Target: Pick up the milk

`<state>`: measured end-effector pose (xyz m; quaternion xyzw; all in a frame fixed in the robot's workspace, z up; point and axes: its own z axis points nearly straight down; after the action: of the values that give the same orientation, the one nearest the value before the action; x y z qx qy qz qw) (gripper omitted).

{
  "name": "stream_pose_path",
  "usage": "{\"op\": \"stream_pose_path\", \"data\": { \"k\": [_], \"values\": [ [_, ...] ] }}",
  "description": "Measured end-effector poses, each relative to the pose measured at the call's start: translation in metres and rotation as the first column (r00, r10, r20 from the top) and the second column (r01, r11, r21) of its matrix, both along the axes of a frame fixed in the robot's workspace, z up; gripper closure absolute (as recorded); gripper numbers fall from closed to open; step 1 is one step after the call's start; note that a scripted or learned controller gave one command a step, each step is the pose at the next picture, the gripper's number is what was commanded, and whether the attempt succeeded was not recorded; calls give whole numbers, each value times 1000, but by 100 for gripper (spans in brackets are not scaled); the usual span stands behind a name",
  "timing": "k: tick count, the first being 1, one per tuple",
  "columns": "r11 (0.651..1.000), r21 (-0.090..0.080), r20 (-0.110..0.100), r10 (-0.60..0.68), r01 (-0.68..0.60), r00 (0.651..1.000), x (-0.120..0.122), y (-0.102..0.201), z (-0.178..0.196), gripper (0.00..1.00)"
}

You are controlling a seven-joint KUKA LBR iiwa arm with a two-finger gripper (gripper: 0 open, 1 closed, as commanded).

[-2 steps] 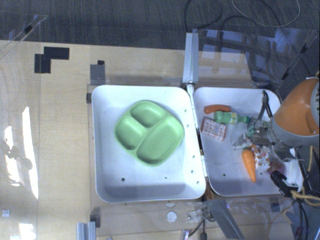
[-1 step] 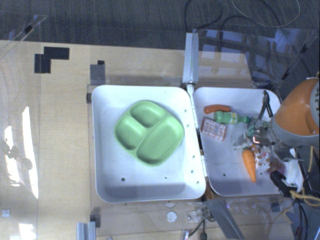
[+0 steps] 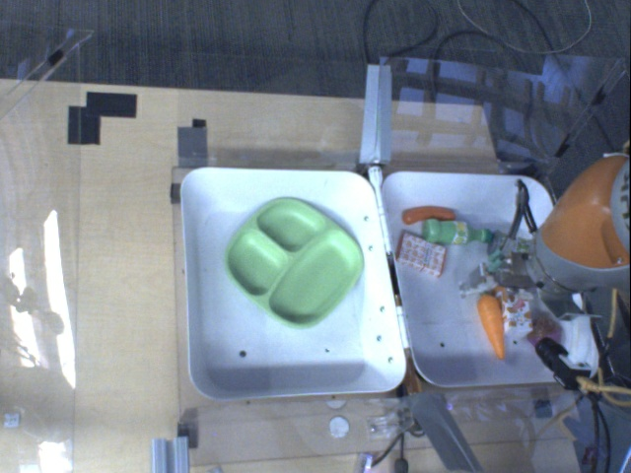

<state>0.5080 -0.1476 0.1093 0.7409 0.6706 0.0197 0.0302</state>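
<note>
The arm (image 3: 592,227) reaches in from the right over the right bin (image 3: 434,353), its orange band above the wrist at the bin's right side. The gripper (image 3: 501,269) hangs low over the right part of that bin, but whether it is apart or together I cannot tell, since it blurs into the things beneath it. The milk (image 3: 515,311), a small white carton with red print, lies just below the gripper beside the carrot (image 3: 492,325), the two touching or nearly so. Nothing can be made out clamped in the gripper. Further left in the same bin lie a green bottle (image 3: 454,233), a red sausage (image 3: 428,214) just above it, and a flat patterned packet (image 3: 421,255) below the bottle. The left bin (image 3: 207,294) holds a green divided plate (image 3: 294,261) near its middle, set well apart from the arm
</note>
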Motion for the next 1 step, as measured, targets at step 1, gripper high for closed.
{"op": "stream_pose_path", "data": {
  "k": [1],
  "values": [
    [1000,-13,16,-1,1,1000,4,-5,15,100]
  ]
}}
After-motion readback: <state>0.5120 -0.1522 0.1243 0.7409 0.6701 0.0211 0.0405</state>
